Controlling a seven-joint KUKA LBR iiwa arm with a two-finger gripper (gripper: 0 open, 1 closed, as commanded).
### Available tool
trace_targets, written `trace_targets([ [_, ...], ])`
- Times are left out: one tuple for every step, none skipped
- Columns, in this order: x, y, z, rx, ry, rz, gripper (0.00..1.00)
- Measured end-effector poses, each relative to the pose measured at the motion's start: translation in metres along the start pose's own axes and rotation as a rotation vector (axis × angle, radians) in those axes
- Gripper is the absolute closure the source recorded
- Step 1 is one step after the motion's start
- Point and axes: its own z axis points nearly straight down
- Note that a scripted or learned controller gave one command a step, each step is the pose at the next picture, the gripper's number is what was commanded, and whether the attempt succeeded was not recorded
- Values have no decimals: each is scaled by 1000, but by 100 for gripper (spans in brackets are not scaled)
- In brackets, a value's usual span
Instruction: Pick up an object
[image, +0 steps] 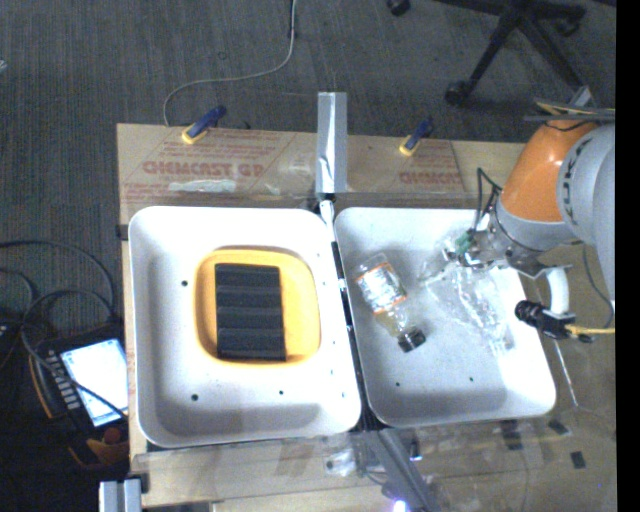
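A small clear bottle (384, 293) with a pale label and a black cap lies on its side in the right bin (450, 395), left of centre. A yellow tray-like object holding a black ribbed block (256, 307) sits in the middle of the left bin (160, 380). My gripper (468, 288), made of see-through plastic, hangs low over the right bin's right half, to the right of the bottle and apart from it. Nothing shows between its parts. The orange band (540, 180) of the arm stands above the bin's back right corner.
A metal post (331, 150) rises at the back between the two bins. Two blue and yellow clamps (203, 124) hold the board behind them. A black and yellow cable fitting (545, 318) sticks out at the right bin's right wall.
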Motion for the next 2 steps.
trace_targets([
  [5,-19,3,-28,-12,-99,0],
  [30,59,-34,8,3,140,0],
])
